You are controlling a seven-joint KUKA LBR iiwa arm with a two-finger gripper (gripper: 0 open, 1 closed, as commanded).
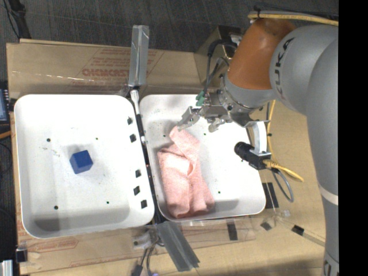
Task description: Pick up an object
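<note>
A crumpled pink cloth lies in the right bin, running from the bin's middle down to its near wall. A small blue cube sits alone on the floor of the left bin. My gripper hangs over the far part of the right bin, just above the cloth's upper end. It is open, its two fingers spread apart with nothing between them. The left fingertip is close to the top fold of the cloth.
The bins share a middle wall with black clips. A metal bar stands behind that wall on the cardboard bench top. A black part with yellow cable hangs off the arm over the right bin's right side.
</note>
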